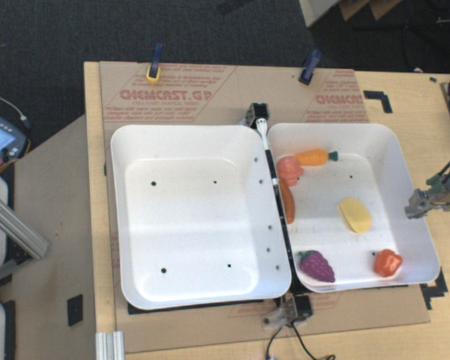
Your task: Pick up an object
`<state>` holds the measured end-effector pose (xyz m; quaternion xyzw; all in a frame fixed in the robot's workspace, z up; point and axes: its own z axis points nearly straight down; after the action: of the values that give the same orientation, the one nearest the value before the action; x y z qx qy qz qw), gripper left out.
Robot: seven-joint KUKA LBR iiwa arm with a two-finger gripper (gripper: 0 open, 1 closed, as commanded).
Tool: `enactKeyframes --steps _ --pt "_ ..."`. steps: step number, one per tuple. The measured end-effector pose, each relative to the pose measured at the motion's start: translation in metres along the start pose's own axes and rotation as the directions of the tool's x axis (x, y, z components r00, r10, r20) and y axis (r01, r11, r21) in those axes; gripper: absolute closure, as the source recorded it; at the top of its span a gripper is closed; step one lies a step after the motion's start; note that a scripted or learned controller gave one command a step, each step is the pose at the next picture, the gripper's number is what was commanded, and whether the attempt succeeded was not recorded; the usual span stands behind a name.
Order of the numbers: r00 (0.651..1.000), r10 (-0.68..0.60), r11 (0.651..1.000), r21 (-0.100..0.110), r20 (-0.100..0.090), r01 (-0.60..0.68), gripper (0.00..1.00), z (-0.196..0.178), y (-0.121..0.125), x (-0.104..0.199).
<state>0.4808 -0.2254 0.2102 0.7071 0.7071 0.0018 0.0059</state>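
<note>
The right white bin (405, 172) holds several toy foods. An orange carrot (313, 157) lies at its back left, with a pink-red fruit (289, 169) just in front of it. Along the left wall lies an orange-red sausage shape (287, 202). A yellow piece (355, 215) sits in the middle. Purple grapes (316, 266) and a red pepper (388, 262) rest near the front wall. My gripper (418, 204) shows as a small grey shape over the bin's right rim, right of the yellow piece and apart from every object. Nothing is seen in it.
The left white bin (124, 201) stands next to the right one, the two joined by a black divider strip (274, 193). Both rest on a cardboard sheet (172, 88) held by a yellow clamp (154, 70) and a blue clamp (310, 67).
</note>
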Motion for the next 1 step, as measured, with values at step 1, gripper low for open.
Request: enactKeyframes --steps 1 --pt "1.000 -0.005 1.000 0.014 -0.009 0.005 1.00 0.1304 0.0208 0.0538"
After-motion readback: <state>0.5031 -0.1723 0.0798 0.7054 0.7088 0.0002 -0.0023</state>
